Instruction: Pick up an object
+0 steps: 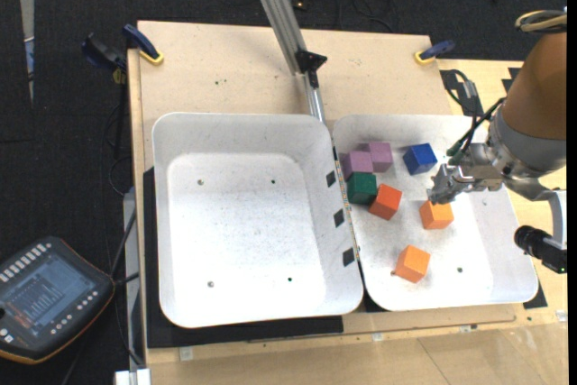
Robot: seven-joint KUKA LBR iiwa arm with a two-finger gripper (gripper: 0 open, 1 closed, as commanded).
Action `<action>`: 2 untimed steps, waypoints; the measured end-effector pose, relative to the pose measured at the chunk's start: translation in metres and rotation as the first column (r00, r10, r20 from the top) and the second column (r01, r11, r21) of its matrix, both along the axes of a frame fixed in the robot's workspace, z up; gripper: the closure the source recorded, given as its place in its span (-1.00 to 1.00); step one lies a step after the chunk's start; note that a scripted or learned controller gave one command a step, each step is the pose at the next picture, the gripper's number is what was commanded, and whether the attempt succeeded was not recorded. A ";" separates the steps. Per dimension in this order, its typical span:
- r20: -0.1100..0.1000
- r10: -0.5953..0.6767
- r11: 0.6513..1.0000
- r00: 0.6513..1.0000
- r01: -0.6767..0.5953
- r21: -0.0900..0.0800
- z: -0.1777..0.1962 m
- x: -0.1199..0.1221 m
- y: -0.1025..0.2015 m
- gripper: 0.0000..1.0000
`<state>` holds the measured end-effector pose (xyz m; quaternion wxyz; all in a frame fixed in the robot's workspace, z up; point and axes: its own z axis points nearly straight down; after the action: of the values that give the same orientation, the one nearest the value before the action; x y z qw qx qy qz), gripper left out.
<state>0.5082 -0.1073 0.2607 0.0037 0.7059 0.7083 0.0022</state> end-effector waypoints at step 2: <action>-0.010 0.005 1.000 1.000 -0.005 0.004 -0.021 -0.002 0.103 1.00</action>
<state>0.5065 -0.0046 0.2400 -0.0012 0.7042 0.7100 0.0004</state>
